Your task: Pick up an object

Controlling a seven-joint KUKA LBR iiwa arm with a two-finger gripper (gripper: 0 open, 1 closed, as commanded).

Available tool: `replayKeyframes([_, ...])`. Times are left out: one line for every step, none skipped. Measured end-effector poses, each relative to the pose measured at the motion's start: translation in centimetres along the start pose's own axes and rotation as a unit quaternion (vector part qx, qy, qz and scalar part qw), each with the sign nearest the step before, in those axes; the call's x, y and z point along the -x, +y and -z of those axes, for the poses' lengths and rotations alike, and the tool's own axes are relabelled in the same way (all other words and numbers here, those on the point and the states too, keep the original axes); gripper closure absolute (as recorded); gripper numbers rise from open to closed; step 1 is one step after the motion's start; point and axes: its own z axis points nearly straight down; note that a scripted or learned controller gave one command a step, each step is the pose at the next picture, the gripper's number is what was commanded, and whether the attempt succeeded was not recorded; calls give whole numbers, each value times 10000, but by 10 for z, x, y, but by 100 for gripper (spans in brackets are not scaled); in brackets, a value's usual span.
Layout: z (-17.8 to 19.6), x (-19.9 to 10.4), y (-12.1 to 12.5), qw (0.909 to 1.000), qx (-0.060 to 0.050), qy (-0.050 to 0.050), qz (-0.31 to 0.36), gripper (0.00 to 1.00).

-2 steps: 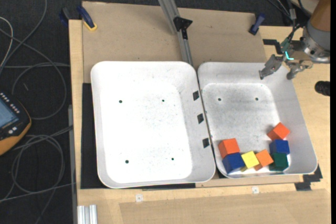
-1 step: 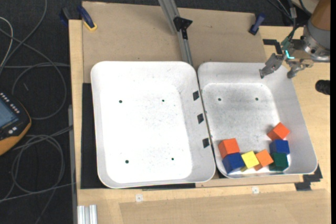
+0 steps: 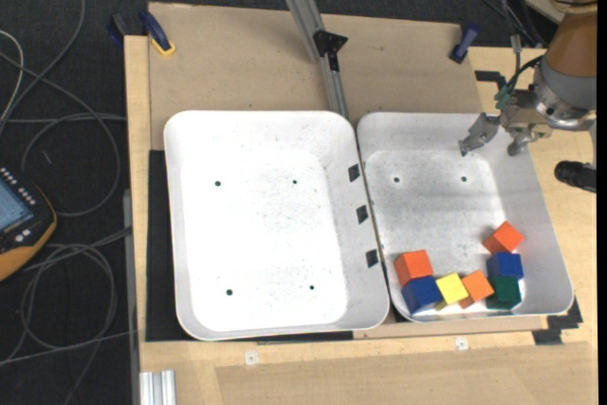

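Looking down from the fixed camera, I take the right bin (image 3: 531, 204) as my landmark: a shallow white tray, speckled grey, with small dark dots on its floor. To its left, edge to edge, lies the left bin (image 3: 256, 223), the same white. Both rest on the wooden bench (image 3: 237, 52).

My arm (image 3: 574, 62), grey with an orange band, comes in over the right bin's far right corner. My gripper (image 3: 494, 138) hangs above that corner's inner edge, its two fingers spread apart with nothing between them.

The blocks sit clustered in the right bin's near right corner, well apart from my gripper. An orange block (image 3: 413, 266) stands at the cluster's left, with a blue block (image 3: 422, 294) just in front of it against the near rim. A yellow block (image 3: 451, 287) touches the blue one on its right, then a smaller orange block (image 3: 478, 285). Farther right, a second blue block (image 3: 507, 266) sits above a green block (image 3: 505, 295), and a tilted orange block (image 3: 505, 237) lies just behind them.
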Motion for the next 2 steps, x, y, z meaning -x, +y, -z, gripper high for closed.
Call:
replayKeyframes([-42, -1, -1, 10000, 1, 1, 3, 0])
replayKeyframes([-71, -2, -1, 10000, 4, -1, 7, 0])
